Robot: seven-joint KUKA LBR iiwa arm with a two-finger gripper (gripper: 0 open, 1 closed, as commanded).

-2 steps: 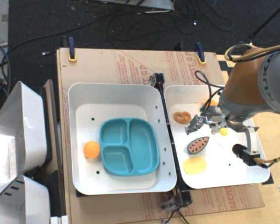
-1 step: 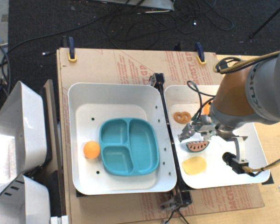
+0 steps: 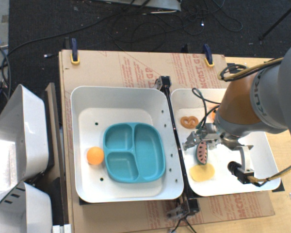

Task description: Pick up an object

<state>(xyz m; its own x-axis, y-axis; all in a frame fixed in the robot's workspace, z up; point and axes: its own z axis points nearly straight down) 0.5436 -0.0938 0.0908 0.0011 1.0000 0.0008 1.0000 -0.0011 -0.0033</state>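
The arm is at the grasp step of picking up an object: the gripper [image 3: 198,142] is down in the right bin [image 3: 262,178], its fingers spread a little way on either side of the top end of a watermelon slice [image 3: 202,152], which hangs or lies just below them, so it looks about to be pinched or just pinched, and I cannot tell whether it is clear of the floor. Next, in my judgement, comes a firm close and a straight lift. A yellow disc [image 3: 202,172] lies just below the slice, a pretzel [image 3: 188,122] just above the gripper, and the teal divided plate [image 3: 134,152] and orange ball [image 3: 94,156] sit well to its left in the other bin [image 3: 87,106].
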